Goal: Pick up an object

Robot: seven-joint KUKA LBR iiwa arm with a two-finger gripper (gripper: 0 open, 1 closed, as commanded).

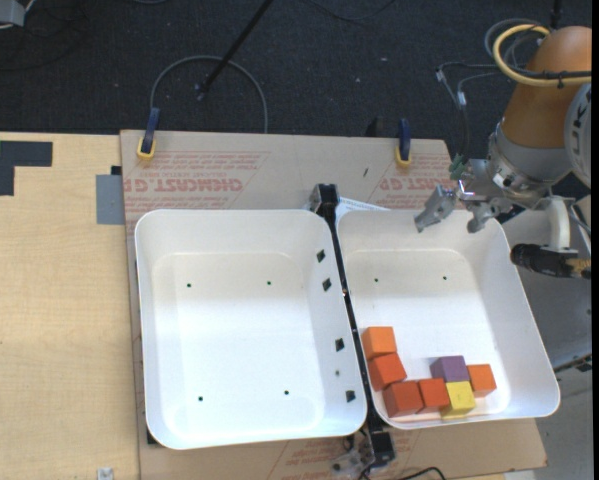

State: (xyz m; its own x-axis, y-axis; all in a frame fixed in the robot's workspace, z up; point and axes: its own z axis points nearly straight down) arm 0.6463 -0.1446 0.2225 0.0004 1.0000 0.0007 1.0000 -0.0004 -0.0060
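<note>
The right bin [524,298] holds orange blocks [384,358], a purple block [447,368] and a yellow block [460,398] clustered at its near edge. The pincer [457,211] hovers over its far rim, fingers spread, gripping nothing.

Two white bins, the left bin [159,268] and the right bin [519,318], are sitting side by side. Seven blocks are lying in the right bin's near corner: five orange blocks [386,371], one purple block [448,369], one yellow block [460,398].
</note>
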